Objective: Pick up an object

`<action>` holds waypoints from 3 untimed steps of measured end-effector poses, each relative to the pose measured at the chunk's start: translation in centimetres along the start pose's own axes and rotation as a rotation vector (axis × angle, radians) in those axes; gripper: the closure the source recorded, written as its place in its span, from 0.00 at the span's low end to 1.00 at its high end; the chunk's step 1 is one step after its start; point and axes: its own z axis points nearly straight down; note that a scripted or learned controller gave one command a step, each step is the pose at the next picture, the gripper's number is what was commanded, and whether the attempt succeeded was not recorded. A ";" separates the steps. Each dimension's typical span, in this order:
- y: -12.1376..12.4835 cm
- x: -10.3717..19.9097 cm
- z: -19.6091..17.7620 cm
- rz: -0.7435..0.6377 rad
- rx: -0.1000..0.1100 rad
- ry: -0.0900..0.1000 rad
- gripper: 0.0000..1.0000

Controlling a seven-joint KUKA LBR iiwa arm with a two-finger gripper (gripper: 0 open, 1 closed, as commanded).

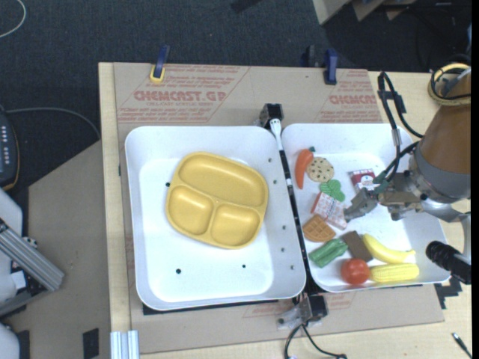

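Right bin (374, 137) | pincer (358, 206) over toy food (329, 209) | grip state: cannot tell

A divided tray (215, 200) lies in the left bin (142, 223); toy foods (329, 223) crowd the right bin (337, 137).

The yellow tray (215, 199) looks like smooth, glossy plastic; the left bin (146, 223) under it is matt white; the bench (120, 163) around that bin looks like raw board.

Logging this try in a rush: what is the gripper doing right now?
Gripper: over the right bin; open or closed cannot be told.
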 end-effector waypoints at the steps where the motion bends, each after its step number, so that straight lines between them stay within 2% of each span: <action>1: 0.3 0.0 -0.6 -0.003 -0.013 -0.002 0.00; 2: 0.4 0.1 5.7 -0.002 -0.007 0.000 0.00; 3: 1.1 0.2 10.2 -0.003 -0.009 0.000 0.00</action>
